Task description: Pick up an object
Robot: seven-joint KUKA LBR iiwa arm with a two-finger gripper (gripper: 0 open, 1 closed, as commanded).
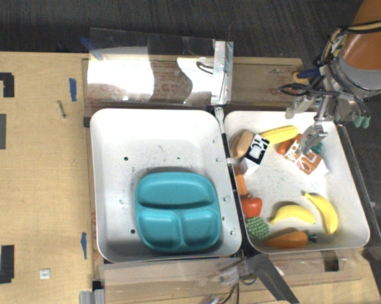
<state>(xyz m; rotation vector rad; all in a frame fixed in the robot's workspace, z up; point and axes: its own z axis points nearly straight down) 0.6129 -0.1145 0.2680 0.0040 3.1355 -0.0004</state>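
The right bin (352,189) holds toy foods. My gripper (312,139) hangs at the bin's upper right, over an orange and white packet (306,161). Just left of it lie a small yellow banana (278,133) and a black and white card (257,149). A tan bread roll (242,143) sits at the bin's upper left. At the front lie two bananas (293,214) (326,211), an orange carrot (286,239), a red tomato (251,206) and a green piece (257,227). Nothing shows as held in the gripper.
The left bin (114,138) holds a teal divided tray (176,210) at its front. A clear plastic sheet (158,75) stands behind the left bin. The arm's orange band (369,24) and cables (329,56) sit above the right bin's far corner.
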